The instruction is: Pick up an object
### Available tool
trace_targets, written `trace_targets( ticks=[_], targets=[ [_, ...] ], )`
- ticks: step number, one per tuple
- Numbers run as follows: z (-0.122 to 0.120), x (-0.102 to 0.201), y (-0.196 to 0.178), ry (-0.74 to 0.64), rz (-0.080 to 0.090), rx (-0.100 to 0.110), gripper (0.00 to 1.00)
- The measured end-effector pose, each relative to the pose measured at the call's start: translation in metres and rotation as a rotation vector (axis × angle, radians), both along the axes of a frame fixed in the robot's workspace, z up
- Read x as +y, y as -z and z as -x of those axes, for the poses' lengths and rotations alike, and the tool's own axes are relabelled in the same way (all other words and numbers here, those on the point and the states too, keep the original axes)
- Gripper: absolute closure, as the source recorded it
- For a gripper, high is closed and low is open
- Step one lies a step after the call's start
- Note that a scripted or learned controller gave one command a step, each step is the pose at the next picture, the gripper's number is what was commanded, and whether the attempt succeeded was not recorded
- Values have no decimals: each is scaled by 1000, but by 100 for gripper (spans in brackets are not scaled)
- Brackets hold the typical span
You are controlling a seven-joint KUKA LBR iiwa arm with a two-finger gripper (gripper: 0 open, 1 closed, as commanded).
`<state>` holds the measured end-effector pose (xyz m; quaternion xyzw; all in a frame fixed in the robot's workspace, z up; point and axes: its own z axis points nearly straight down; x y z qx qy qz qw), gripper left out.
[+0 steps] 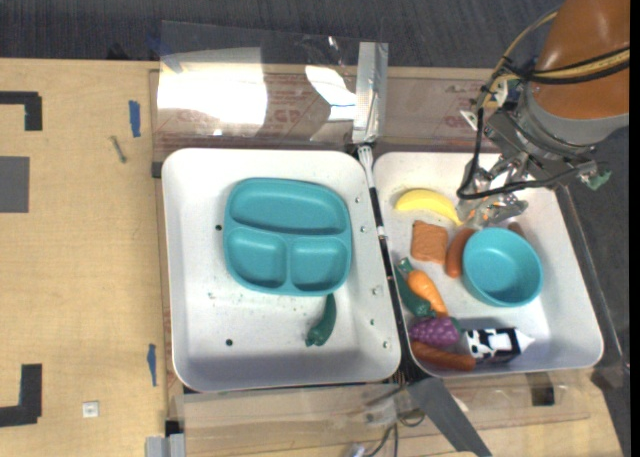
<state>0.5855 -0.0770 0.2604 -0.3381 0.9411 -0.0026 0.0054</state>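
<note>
The right bin holds a yellow banana, a brown slice of toast, a teal bowl, an orange carrot, purple grapes, a red sausage and a black-and-white toy. My gripper hangs over the back of this bin, just right of the banana and above the bowl's far-left rim. Nothing can be seen held in it. A reddish-brown piece lies between the toast and the bowl.
In the left bin lie a teal divided plate and a green pepper. The rim shared by the two bins runs down the middle. A clear plastic sheet lies behind the bins.
</note>
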Motion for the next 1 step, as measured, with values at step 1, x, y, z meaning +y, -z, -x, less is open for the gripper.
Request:
trace_targets(
  ticks=[1],
  targets=[
    [-36,-24,63,0,-5,10,100]
  ],
)
